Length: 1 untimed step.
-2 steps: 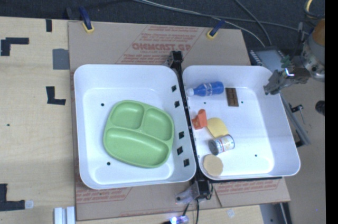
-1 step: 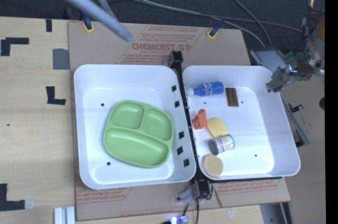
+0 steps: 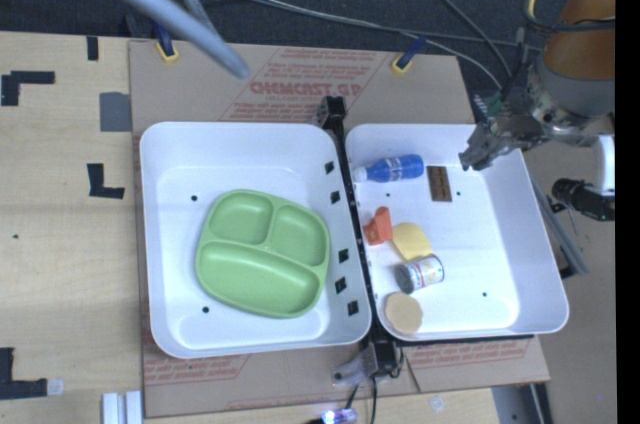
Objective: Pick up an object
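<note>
I am hanging my gripper (image 3: 478, 155) over the far right corner of the right bin (image 3: 530, 292), just above its rim, and from this angle I cannot tell how it is set, nor is anything showing in it. Below and to the left of me, the right bin's things are lying clustered toward its left wall. The blue bottle (image 3: 392, 169) is lying on its side at the far end, its long axis running nearly left to right with a slight tilt, its white-capped end pointing left toward the divider between the bins. Just right of it a small brown block (image 3: 438, 183) is lying with its long side running front to back. Nearer the front, an orange piece (image 3: 376, 227) is touching a yellow rounded piece (image 3: 411, 239), and just in front of those a small metal can (image 3: 420, 273) is lying on its side, its axis slanting, its light end facing right. A tan disc (image 3: 404, 313) is lying flat at the front, just beside the can. In the left bin (image 3: 170, 162), a green divided plate (image 3: 263, 252) is sitting flat. Both bins are resting on the cardboard-covered surface (image 3: 300, 82).
</note>
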{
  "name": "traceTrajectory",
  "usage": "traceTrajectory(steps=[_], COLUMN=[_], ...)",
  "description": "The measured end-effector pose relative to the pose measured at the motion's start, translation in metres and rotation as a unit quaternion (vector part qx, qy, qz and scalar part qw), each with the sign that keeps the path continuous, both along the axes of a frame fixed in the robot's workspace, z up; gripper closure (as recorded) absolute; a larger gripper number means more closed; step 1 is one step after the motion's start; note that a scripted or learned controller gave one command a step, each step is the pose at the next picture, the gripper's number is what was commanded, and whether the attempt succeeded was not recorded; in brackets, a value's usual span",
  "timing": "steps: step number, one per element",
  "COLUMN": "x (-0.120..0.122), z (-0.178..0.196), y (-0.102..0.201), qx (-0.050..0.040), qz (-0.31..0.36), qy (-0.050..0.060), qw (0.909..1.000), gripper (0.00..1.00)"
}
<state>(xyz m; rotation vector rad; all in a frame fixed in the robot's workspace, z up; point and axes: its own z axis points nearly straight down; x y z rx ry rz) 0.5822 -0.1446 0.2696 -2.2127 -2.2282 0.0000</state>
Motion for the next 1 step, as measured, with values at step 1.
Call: traceTrajectory(steps=[1], x=[0.0041], z=[-0.0054], y=[0.0470], qx=[-0.0006], qz=[-0.001], qy=[0.000], qw=[1.0000], gripper=[1.00])
